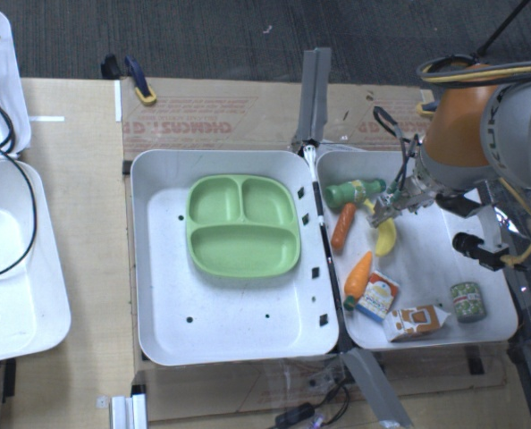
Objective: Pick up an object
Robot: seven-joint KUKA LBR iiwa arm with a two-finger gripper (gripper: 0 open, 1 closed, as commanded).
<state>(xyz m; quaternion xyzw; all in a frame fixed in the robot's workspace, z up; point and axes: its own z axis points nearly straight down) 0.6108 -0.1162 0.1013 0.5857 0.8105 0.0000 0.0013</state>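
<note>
My gripper (388, 209) hangs low in the right bin (498, 329), near its back left part. It is right above the upper end of a yellow banana (386, 239) and just right of a green bottle (354, 190) lying on its side. An orange-red sausage (341, 226) lies left of the banana, beside the bin's left wall. A carrot (358, 275) lies below it. I see nothing lifted off the bin floor.
A small carton (378, 297), a second orange carton (417, 322) and a green can (467, 301) lie at the right bin's front. The left bin (158, 311) holds a green divided plate (243, 225). A grey post (315, 96) stands behind the two bins.
</note>
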